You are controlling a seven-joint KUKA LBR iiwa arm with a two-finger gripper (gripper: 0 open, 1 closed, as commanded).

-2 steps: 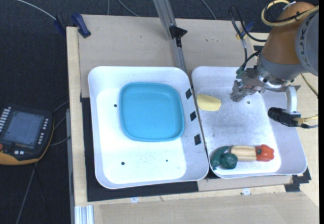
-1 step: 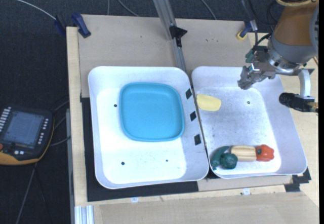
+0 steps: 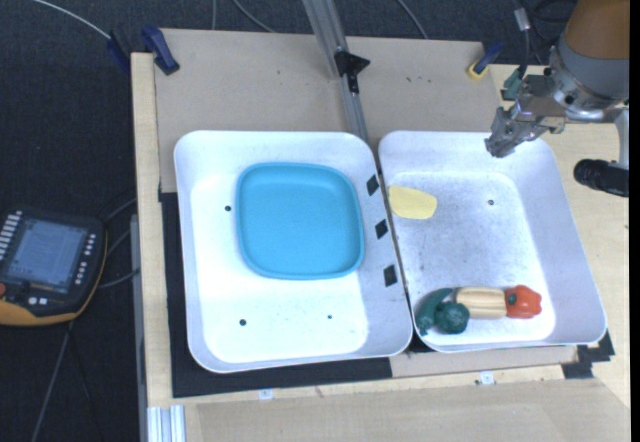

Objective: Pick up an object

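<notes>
My gripper [image 3: 502,143] hangs over the far right rim of the right bin [image 3: 560,230], with nothing seen between its fingers. A pale yellow flat piece [image 3: 412,202] lies at the bin's left side, well to the left of the gripper and nearer the camera. Along the bin's near edge lie a dark green round object [image 3: 443,315], a tan cylinder [image 3: 481,303] and a red object [image 3: 522,302], touching in a row.
The left bin [image 3: 200,260] holds a blue square plate [image 3: 300,220]. A metal pole [image 3: 320,0] slants down to the gap between the bins. Blue and yellow clamps [image 3: 160,50] grip the bench's far edge. A teach pendant [image 3: 45,260] lies at the left.
</notes>
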